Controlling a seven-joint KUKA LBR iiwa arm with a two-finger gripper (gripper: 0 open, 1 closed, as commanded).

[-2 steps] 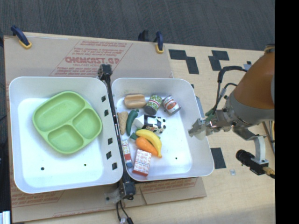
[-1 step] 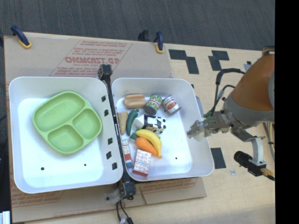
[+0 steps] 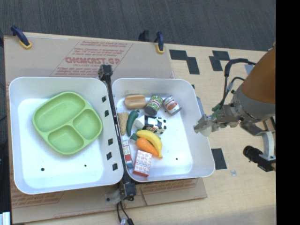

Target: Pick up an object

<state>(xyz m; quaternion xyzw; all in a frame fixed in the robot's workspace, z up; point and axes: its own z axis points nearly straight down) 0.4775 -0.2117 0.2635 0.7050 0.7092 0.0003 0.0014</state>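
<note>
- At the right-hand rim of the right bin [image 3: 202, 139], just outside its wall, hangs the gripper [image 3: 204, 125], carried by the grey arm [image 3: 253, 100] with its orange band.
- Whether the gripper is clenched or released cannot be told from this angle; nothing shows between its tips.
- Inside the right bin, all the objects lie well to the left of the gripper, clustered toward the bin's left half, with bare white floor between them and the gripper.
- Nearest the gripper is a small can with a red label [image 3: 172, 105], toward the bin's far wall; just beside it to the left lies a dark can with a green label [image 3: 153, 105].
- A bread roll [image 3: 135, 100] lies farther left along the far side of the bin.
- Near the bin's middle lie a green cucumber-like piece [image 3: 132, 119] and a black-and-white patterned item [image 3: 155, 123].
- Toward the bin's near wall, a banana [image 3: 151, 138] rests against an orange carrot [image 3: 147, 147], with a red-and-white carton [image 3: 143, 163] just beyond them at the near edge.
- Left of the right bin, the left bin [image 3: 18, 172] holds a green divided plate [image 3: 68, 122], far from the gripper.
</note>
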